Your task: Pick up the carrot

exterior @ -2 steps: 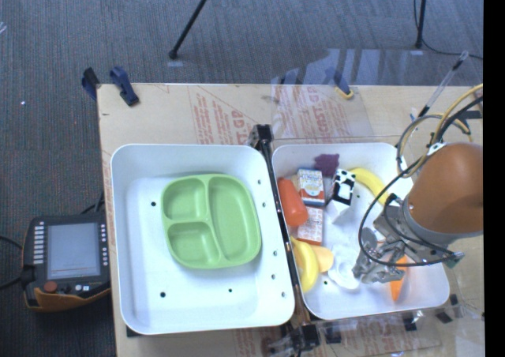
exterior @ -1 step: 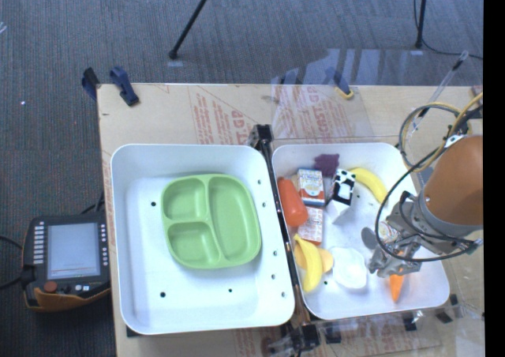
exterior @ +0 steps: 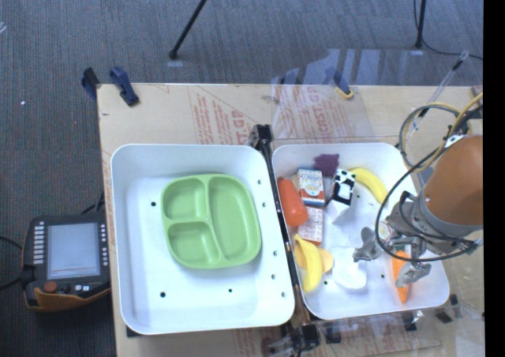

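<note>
The divided plate [exterior: 211, 220] lies in the left bin [exterior: 134, 170]. In the right bin [exterior: 379, 150], the carrot [exterior: 403, 278] sits at five o'clock under the gripper [exterior: 392, 257]; one banana [exterior: 311, 264] at seven, another banana [exterior: 369, 182] at twelve

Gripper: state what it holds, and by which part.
Cannot be told. The gripper is low in the right bin at the carrot, but whether its fingers grip the carrot is unclear.
</note>
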